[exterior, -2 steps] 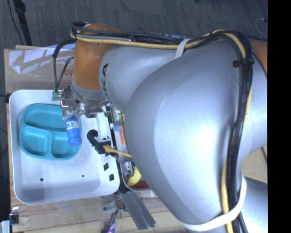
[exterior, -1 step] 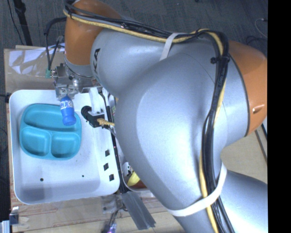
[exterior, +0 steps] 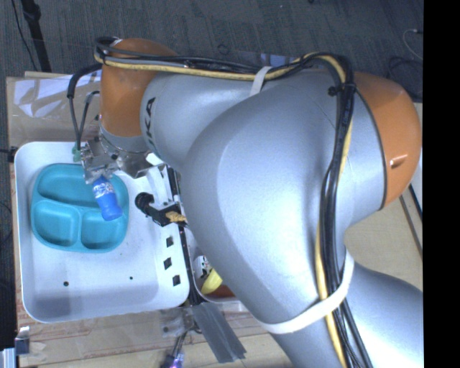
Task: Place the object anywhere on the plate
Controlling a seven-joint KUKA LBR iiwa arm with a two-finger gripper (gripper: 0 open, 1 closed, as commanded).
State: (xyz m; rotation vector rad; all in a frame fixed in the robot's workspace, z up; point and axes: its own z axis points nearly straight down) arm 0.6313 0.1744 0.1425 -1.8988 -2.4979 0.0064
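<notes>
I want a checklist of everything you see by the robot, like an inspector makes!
Surface: left white bin on a wooden bench.
Job's things: blue plate with three sections lies in the left bin; a small blue bottle is at the plate's right edge, under the gripper.
Clutter: something yellow peeks out beside the arm in the right bin; black marks on the wall between the bins.
Gripper: gripper is over the plate's right side, just above the bottle; a grip on it cannot be judged.
Cables: black and yellow cables run along the arm.
Surroundings: dark floor behind the bench.
</notes>
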